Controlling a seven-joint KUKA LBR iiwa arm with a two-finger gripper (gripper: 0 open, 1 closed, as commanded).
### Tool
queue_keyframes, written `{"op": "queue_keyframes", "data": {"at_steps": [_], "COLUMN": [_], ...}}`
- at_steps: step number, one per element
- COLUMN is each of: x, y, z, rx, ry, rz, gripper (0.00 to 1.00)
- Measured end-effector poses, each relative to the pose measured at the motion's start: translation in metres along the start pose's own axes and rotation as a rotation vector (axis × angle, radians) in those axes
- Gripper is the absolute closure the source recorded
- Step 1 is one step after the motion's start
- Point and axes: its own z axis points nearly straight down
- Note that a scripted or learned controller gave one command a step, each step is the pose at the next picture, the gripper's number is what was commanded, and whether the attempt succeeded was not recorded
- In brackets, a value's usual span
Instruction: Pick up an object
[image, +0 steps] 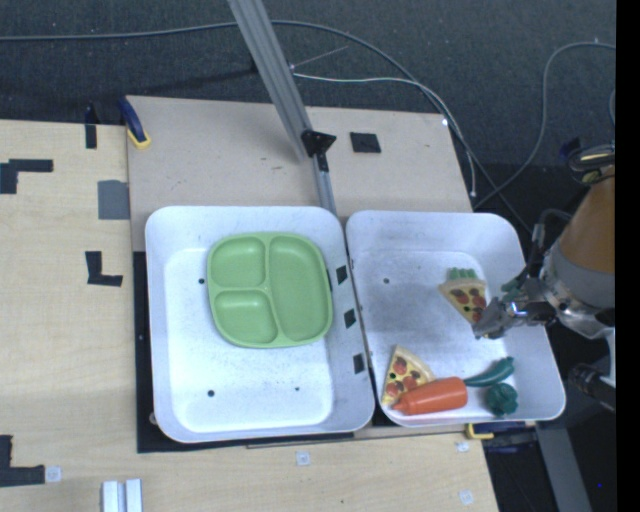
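Here, your gripper (492, 322) sits low in the right bin (420, 240), close to its right wall, with the dark fingertips just beside the lower right edge of a pizza slice toy (465, 296); you cannot tell from this angle how far they are spread or whether they touch it. Nearer the front wall you have a second pizza slice (403, 372) touching an orange carrot (435, 396), whose green leafy top (497, 385) reaches the front right corner. The left half of that bin's floor gives you open room. In the left bin (180, 330), a green divided plate (270, 290) lies toward the back.
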Motion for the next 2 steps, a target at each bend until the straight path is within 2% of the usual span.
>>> {"op": "queue_keyframes", "data": {"at_steps": [1, 2], "x": [-0.005, 0.049], "y": [-0.001, 0.014], "z": [-0.059, -0.040], "rx": [-0.002, 0.005], "ry": [-0.001, 0.002], "rz": [-0.001, -0.005], "gripper": [1.00, 1.00]}}
